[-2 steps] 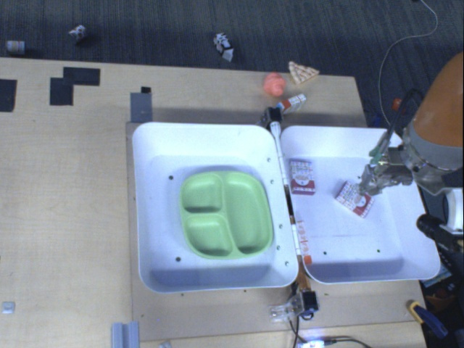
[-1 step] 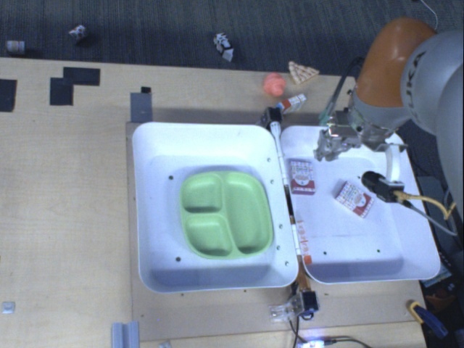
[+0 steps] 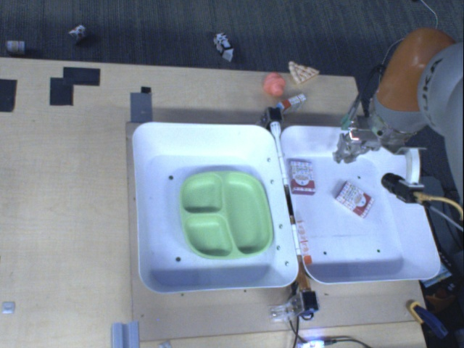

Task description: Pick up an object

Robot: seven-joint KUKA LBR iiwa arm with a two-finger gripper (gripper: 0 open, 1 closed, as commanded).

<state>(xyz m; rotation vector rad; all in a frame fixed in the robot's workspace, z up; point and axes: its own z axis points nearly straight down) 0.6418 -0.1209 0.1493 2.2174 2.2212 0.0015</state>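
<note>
Two small red-and-white packets (image 3: 301,176) (image 3: 353,198) lie in the right bin (image 3: 406,259), one by its left wall, one mid-bin; hand (image 3: 349,151) hovers near the far edge, grip state can't tell. Approach step, I'd say: next it needs to line up over a packet and descend.

One fixed camera looks down at a slant from well above the surface (image 3: 65,216), far enough off to take in both white bins and a strip of dark floor (image 3: 145,13) beyond. The claw (image 3: 349,151) sits toward the frame's right; the left bin (image 3: 156,267) lies wholly to its left, the right bin (image 3: 413,267) beneath it.
</note>
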